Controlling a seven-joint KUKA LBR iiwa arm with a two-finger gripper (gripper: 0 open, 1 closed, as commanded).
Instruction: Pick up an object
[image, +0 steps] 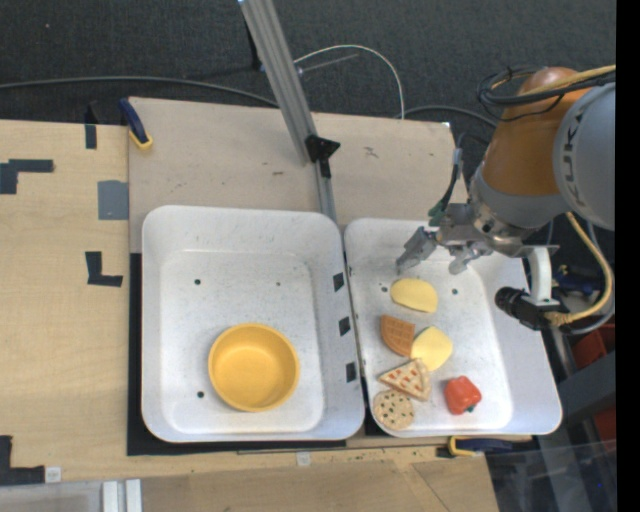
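My gripper (438, 256) hovers over the back of the right bin (520, 400), its two fingers spread open with nothing between them. Just below it lies a pale yellow lemon-shaped piece (413, 295). Further forward in the same bin sit a waffle piece (397, 335), a yellow wedge (432, 348), a pizza slice (406, 379), a round cookie (393, 410) and a red pepper (461, 394).
The left bin (170, 250) holds a yellow bowl (253, 366) near its front. A grey metal pole (290, 90) slants up from the divider between the bins. The arm's orange band (535, 140) and cables fill the right side.
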